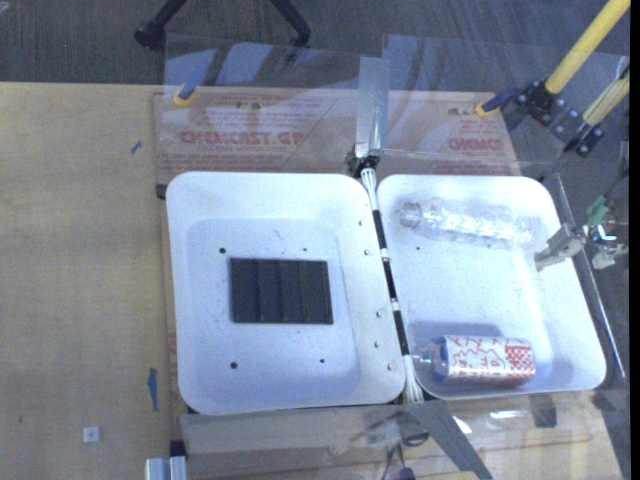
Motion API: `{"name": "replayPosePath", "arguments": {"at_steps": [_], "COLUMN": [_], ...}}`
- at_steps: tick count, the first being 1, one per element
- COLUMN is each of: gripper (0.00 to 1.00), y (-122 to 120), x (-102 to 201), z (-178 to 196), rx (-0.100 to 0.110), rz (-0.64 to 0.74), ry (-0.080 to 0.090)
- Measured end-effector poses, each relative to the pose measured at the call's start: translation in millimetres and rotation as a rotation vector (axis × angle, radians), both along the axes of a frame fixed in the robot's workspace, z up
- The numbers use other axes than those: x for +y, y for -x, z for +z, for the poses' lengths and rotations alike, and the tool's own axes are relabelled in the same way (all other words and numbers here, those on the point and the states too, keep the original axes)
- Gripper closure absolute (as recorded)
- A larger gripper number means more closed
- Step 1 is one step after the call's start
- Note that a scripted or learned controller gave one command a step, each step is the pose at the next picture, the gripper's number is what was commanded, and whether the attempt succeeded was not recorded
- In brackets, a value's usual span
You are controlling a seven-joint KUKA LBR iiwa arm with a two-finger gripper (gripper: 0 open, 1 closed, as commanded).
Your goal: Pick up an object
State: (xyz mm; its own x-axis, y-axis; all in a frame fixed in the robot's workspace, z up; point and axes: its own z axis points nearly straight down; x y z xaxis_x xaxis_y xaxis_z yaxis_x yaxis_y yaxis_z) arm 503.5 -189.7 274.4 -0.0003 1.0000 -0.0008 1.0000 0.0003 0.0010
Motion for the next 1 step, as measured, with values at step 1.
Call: {"name": "replayPosePath", "arguments": {"at_steps": [1], "gripper": [1.00], "y": [-0.9], "x": [-0.7], "z": [10.1], "rx": [-0.003], "rz": [-0.001], "ry": [0.002]}}
